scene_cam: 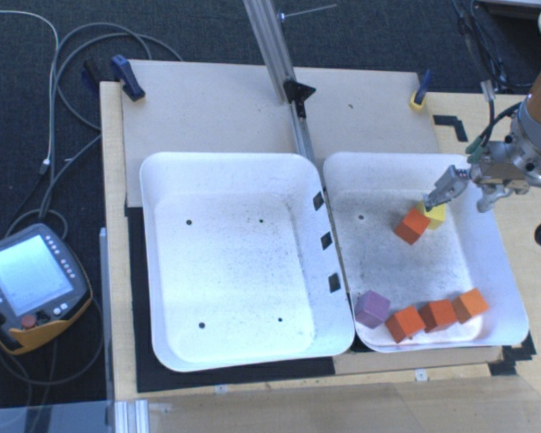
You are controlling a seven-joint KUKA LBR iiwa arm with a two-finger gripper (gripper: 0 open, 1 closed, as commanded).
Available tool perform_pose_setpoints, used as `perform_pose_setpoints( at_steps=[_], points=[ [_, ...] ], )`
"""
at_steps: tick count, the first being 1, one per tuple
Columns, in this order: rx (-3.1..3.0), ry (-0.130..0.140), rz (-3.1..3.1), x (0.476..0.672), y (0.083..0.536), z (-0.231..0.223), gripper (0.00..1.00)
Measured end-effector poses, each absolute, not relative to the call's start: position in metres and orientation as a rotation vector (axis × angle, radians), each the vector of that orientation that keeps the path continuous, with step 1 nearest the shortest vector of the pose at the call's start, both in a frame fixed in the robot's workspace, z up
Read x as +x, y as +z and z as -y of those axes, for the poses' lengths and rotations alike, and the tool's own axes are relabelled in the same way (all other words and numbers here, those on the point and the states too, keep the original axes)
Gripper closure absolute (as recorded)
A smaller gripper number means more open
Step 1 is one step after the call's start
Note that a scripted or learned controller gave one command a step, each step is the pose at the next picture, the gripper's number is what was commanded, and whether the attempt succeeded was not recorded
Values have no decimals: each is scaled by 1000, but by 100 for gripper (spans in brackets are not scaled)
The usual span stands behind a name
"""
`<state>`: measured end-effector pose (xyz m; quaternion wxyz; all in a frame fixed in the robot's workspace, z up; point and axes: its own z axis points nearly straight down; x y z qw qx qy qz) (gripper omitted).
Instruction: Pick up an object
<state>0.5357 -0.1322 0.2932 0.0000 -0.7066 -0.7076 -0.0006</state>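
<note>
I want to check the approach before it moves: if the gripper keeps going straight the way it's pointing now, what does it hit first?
Most likely the yellow block, which sits right off the tips of the gripper, with the orange block touching it just beyond. Depth is hard to judge from above, so the tips may be higher than they look.

Right bin (pixel 496 242): orange block (pixel 412 226) mid-bin, tilted, touching a small yellow block (pixel 435 213) at its upper right. Along the near wall, a row: purple block (pixel 372 308), then three orange blocks (pixel 403 323) (pixel 439 314) (pixel 471 304), side by side, touching or nearly so, rising slightly rightward.
</note>
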Motion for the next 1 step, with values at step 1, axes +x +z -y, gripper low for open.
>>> perform_pose_setpoints(
  at_steps=[1],
  points=[
    [-2217,7,2214,542,128,183,0]
  ],
)
